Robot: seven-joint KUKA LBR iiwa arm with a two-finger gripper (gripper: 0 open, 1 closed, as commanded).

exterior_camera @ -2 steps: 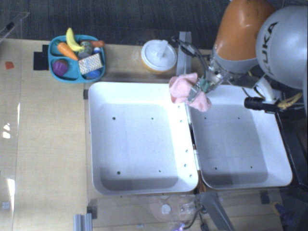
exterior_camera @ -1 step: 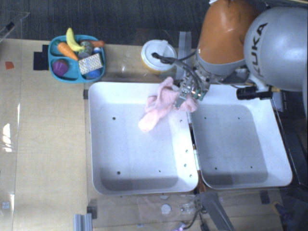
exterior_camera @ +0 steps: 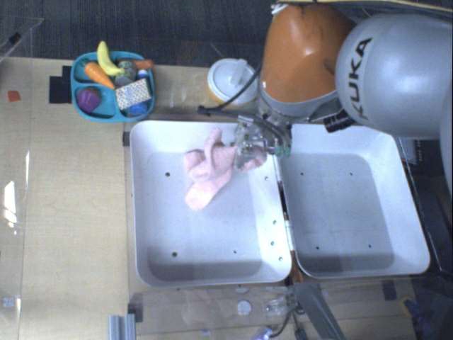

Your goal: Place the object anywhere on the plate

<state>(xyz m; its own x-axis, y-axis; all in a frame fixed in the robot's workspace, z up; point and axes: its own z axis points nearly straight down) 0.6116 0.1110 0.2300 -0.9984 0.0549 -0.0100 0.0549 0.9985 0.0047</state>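
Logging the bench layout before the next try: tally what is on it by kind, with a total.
White bins: 2, left and right
Pink cloths: 1, in the left bin beside the gripper
Blue divided plates: 1, loaded with toy food
White cups: 1
Total: 5

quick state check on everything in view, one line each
pink cloth: crumpled, lying in the left bin, its right end at the gripper
gripper: low over the cloth's right edge, grasp unclear
left bin: holds the cloth
right bin: no items seen in it
blue plate: outside the bins, loaded with toy food
white cup: upright behind the bins
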